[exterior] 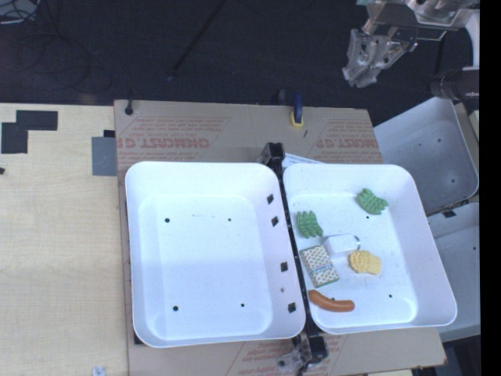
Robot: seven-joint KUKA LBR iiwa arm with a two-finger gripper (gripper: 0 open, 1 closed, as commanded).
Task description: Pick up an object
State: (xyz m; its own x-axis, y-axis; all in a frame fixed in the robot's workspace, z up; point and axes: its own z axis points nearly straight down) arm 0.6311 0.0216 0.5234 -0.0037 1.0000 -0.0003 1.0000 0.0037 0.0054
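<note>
Though crowded together, sausage (331, 302), corn (365, 262), checkered box (319, 265).

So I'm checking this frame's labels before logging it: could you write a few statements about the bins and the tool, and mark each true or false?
1. All the objects lie in the right bin. True.
2. The tool is down among the objects. False: it hangs high, beyond the bins.
3. The sausage lies nearest the bin's front edge. True.
4. There are three green pieces. False: two, one by the divider, one farther back.
</note>
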